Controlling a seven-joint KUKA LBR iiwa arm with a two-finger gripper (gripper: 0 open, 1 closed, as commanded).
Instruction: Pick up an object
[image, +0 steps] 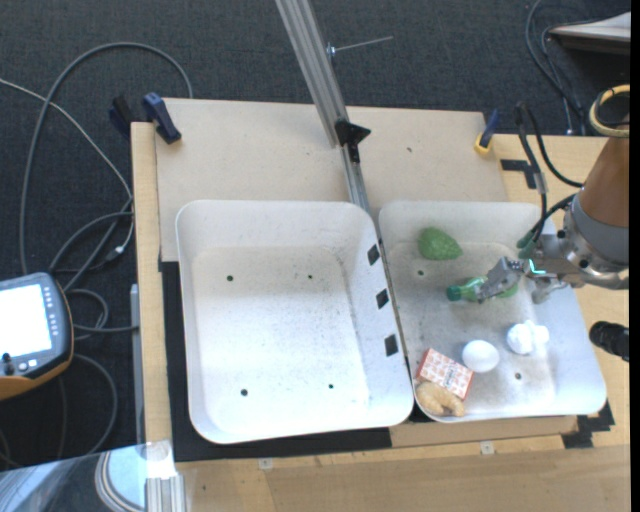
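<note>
1. The tabletop (260, 150) carries two shallow white bins side by side; the left bin (275, 320) shows only dark specks on its floor.
2. The right bin (570, 330) holds all the candidates for picking.
3. The arm (605, 215) reaches in from the right, and its tool (500, 280) sits low over the middle of the right bin.
4. A green lump (439, 244) lies near the bin's far edge, apart from the tool.
5. A red-and-white packet (445, 372) and a tan piece (440, 402) just below it lie at the near left corner.
6. A white ball (481, 354) and a white crumpled thing (526, 338) rest near the front, close together.
7. A small green object (468, 291) lies right at the tool tip.
8. I cannot tell whether the tool is released or clenched. By my judgement the grasp step is in hand; next it should clamp firmly, then lift straight up.
</note>
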